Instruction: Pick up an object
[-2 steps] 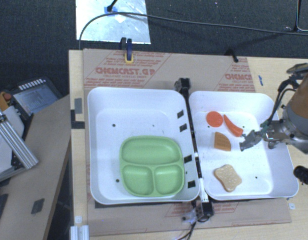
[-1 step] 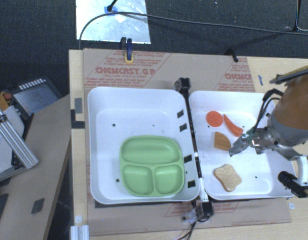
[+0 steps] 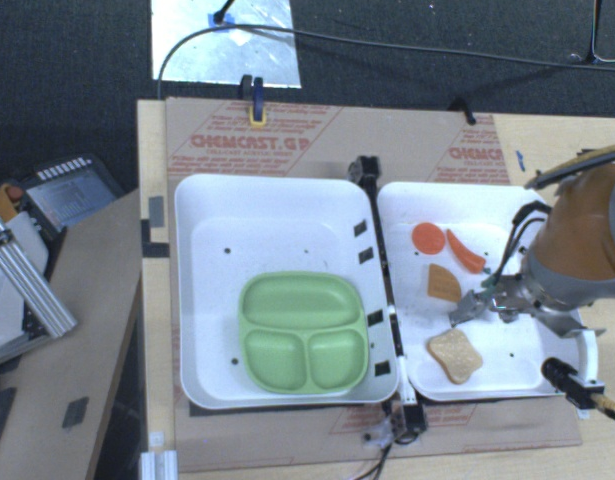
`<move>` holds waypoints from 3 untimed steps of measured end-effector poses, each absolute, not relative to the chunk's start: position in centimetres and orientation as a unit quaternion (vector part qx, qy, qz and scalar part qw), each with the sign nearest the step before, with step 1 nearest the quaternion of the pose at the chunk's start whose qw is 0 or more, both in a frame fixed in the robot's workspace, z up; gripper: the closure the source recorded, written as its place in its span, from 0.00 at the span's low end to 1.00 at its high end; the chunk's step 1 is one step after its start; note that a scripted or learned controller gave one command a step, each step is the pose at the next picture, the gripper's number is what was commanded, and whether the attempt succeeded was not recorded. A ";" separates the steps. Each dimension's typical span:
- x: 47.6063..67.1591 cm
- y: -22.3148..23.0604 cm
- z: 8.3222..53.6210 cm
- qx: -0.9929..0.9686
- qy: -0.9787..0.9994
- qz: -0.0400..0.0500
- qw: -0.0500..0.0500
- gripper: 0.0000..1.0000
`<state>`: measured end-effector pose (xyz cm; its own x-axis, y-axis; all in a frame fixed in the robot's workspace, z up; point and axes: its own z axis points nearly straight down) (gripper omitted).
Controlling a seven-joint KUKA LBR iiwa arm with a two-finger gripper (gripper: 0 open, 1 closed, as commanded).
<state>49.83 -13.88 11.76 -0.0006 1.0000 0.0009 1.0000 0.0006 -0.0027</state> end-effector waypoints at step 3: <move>49.7 -13.5 15.7 -0.706 -0.708 -0.002 -0.003 1.00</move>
<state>49.71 -13.51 15.71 -0.0037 1.0000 -0.0015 1.0000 0.0037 0.0064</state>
